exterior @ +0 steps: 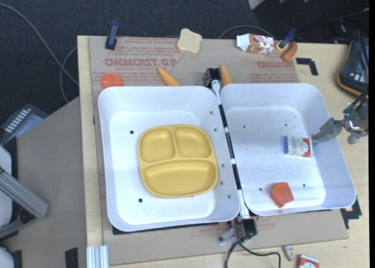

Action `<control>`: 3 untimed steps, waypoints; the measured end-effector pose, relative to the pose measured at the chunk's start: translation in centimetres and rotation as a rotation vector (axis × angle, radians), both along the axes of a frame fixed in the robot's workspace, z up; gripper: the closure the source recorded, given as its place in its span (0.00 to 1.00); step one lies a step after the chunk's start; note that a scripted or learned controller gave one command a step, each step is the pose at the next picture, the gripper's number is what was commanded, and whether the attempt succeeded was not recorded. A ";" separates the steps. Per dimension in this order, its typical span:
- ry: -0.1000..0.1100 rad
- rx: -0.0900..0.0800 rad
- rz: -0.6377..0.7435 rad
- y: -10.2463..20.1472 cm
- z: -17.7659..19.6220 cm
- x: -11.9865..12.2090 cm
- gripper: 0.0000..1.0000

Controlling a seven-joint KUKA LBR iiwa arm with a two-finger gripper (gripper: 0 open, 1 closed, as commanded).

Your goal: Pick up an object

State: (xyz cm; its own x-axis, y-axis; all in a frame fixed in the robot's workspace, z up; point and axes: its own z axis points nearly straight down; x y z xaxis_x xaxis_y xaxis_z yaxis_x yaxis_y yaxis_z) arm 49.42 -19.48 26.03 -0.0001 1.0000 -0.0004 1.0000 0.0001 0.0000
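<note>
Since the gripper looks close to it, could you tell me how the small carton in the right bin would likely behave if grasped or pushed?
The small carton lies flat on the right bin floor, so it probably slides rather than rolls. Its boxy shape suggests it is light and may crush under a firm squeeze. The gripper sits at its right edge; a nudge could skid it leftward.

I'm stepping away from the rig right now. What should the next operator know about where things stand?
End effector: at the right bin's right side, tip beside the small carton; nothing seen held.
Things: carton and orange block lie in the right bin; yellow divided plate sits in the left bin.
Done: no pick yet.
Left: grasp and lift an object, likely the carton.
</note>
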 end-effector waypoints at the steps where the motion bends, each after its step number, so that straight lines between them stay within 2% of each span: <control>1: 0.002 0.002 0.001 4.3 -4.9 1.5 0.00; 2: -0.002 -0.002 -0.001 -0.9 -7.1 4.6 0.00; 3: 0.001 0.009 0.005 -2.3 -17.6 6.5 0.00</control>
State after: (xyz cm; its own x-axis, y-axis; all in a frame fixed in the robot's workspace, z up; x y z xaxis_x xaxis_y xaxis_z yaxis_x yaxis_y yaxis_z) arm 55.91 -21.77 8.46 -0.0050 0.9999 0.0089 1.0000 0.0050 -0.0010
